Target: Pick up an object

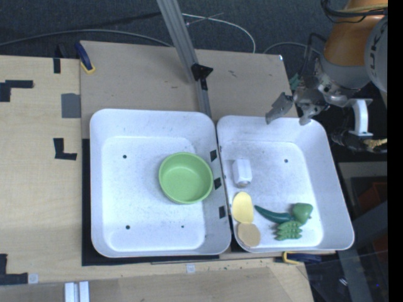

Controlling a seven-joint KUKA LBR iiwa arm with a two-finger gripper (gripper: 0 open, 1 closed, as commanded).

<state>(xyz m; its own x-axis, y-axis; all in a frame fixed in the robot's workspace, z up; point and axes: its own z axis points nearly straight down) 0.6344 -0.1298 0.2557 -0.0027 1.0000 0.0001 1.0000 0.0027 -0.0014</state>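
Overhead, the gripper [291,111] hangs above the far rim of the right bin [327,168], its two fingers spread apart with nothing between them. Every pickable object lies nearer the camera than the gripper. A small white block [242,171] sits closest to it in the same bin. Further off, toward the near rim, lie a yellow piece [243,207], a tan disc [249,234], a dark green pepper-like toy [286,214] and a bumpy green toy [289,231] just beside it. Left of the gripper, a green bowl [185,178] rests in the left bin [110,168].
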